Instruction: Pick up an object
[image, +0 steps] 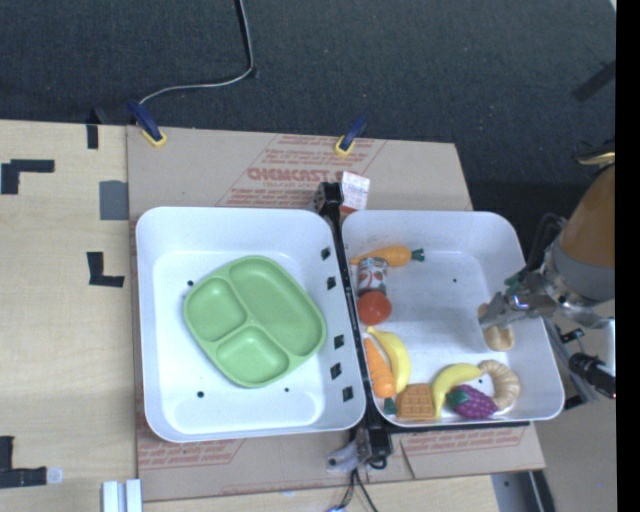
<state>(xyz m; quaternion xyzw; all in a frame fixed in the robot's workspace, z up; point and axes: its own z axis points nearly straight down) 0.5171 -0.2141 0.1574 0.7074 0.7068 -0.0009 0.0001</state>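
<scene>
The right bin (450, 235) holds several toy foods. A carrot (393, 257), a small can (372, 273) and a red tomato (375, 307) lie along its left wall. A banana (397, 355), an orange piece (379, 370), a waffle-like square (416, 402), a second banana (455, 377), purple grapes (474, 403) and a tan ring (503, 381) crowd the front. My gripper (499, 316) hangs low over the bin's right side, just above a small tan piece (498, 338). Whether it touches that piece cannot be made out.
The left bin (165, 300) holds a green divided plate (253, 320). The arm's grey wrist (580, 275) reaches in from the right over the right bin's wall. A black divider clamp (330, 197) sits between the bins at the back.
</scene>
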